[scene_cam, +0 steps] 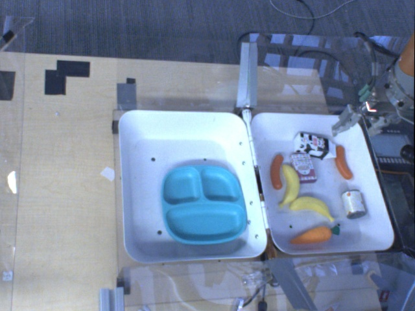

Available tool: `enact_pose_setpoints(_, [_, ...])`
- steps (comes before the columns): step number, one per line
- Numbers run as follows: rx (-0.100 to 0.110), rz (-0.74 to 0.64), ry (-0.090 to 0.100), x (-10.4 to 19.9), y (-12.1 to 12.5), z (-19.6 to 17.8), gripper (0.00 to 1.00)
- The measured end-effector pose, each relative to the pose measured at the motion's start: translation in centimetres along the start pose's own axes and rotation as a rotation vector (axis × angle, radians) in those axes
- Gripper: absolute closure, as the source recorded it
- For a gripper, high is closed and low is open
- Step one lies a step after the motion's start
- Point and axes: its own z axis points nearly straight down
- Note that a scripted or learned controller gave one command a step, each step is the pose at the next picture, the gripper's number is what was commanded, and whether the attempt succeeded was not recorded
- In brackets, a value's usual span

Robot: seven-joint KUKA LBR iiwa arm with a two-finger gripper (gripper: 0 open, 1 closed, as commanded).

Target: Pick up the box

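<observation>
The desk (58, 193) carries two white bins side by side. The left bin (139, 173) holds a blue divided tray (204, 204) toward its near edge, leaving open floor along the far wall. The right bin (376, 232) holds two bananas (299, 193), a carrot (311, 236), two sausages (277, 172) flanking the box (303, 166), and a small can (353, 203). The box lies near the bin's centre, touching a black-and-white packet (312, 145); its printing cannot be read. The tool (347, 118) sits at the right bin's far right corner; whether it is released or clenched cannot be told.
</observation>
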Motion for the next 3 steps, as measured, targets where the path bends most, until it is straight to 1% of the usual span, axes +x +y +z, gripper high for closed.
enact_pose_setpoints(1, [0.002, 0.180, 0.001, 1.9, -0.9, 10.4, 0.00])
enact_pose_setpoints(2, [0.001, 0.231, 0.001, 3.1, -3.2, 16.6, 0.00])
enact_pose_setpoints(3, [-0.001, 0.154, 0.001, 6.6, -2.7, 18.4, 0.00])
